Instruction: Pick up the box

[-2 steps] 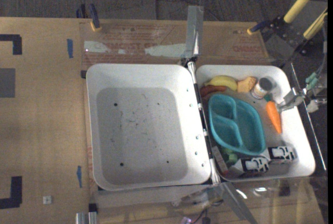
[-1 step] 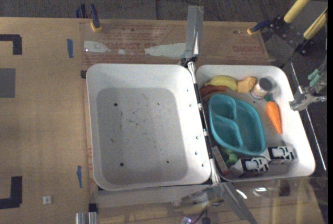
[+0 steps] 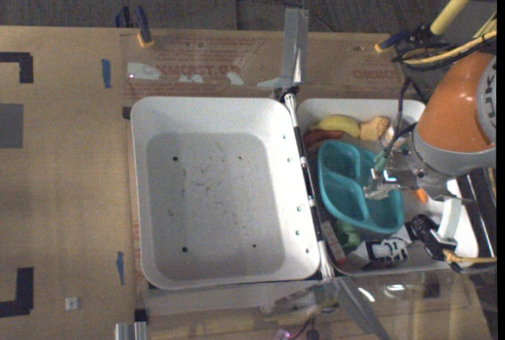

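Observation:
The right bin (image 3: 312,111) holds a pile of items. A teal two-compartment box-like tray (image 3: 347,192) lies tilted in its middle. My gripper (image 3: 379,182) hangs over the tray's right compartment, close to or touching its inner rim, under the grey and orange wrist (image 3: 458,121). I cannot make out anything held between its tips. A dark flat package (image 3: 338,240) lies partly hidden under the tray's lower edge.
A yellow banana (image 3: 338,124), a tan piece (image 3: 375,128) and a red item (image 3: 319,137) lie at the right bin's far end. Black-and-white objects (image 3: 390,250) sit at its near end. The left bin (image 3: 213,113) is to the left, with a metal post (image 3: 293,46) between the bins.

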Action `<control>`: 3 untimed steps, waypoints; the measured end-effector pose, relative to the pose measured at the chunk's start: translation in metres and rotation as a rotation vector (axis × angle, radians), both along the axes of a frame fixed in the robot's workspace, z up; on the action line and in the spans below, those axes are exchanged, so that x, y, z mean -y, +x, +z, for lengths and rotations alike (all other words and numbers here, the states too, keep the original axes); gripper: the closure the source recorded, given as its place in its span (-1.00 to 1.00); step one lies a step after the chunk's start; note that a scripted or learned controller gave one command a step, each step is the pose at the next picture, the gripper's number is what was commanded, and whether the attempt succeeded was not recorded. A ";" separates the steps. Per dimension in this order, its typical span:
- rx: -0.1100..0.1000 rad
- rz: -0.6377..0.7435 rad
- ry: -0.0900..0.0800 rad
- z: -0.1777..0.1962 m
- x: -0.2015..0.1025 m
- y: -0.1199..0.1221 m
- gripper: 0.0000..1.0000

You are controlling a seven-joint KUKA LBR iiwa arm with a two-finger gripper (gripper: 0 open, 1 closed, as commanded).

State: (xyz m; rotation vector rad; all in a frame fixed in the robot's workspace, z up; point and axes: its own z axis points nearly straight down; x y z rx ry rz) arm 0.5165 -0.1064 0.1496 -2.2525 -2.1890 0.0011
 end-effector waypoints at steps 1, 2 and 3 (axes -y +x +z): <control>0.003 0.133 -0.001 0.035 -0.020 0.013 1.00; 0.003 0.110 0.000 0.035 -0.124 0.030 1.00; 0.003 0.259 0.000 0.035 -0.197 0.069 1.00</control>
